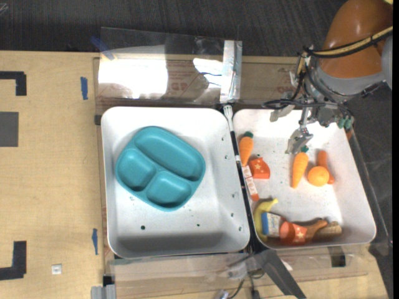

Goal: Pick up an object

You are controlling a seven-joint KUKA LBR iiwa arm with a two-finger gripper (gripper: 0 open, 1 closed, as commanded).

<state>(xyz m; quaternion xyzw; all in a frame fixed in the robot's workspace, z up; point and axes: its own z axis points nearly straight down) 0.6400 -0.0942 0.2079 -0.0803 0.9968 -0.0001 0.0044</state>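
Carrot [300, 169] lying in the right bin [355, 185], right of centre, thick end toward the far wall, tip pointing near. Just right of it, an orange ball [318, 175], touching or nearly so, with a reddish-orange piece [323, 157] tucked behind the ball on the far side.

Directly beyond the carrot's far end, the gripper [300, 141], hanging low over the bin floor; contact with the carrot not clear from this slant. Nothing visibly held. Grip state impossible to tell: too small and dark against the wrist hardware. Above it, the grey wrist and orange band of the arm [352, 27], reaching in from the far right.

Along the same bin's left wall, a smaller carrot [246, 147], then a red-orange carton [259, 168] just near of it. At the near wall, a banana [265, 207] curled beside a brown-and-orange bottle [305, 230] lying on its side.

In the left bin [212, 223], a teal divided tray [161, 166], flat, left of centre, well apart from everything else.
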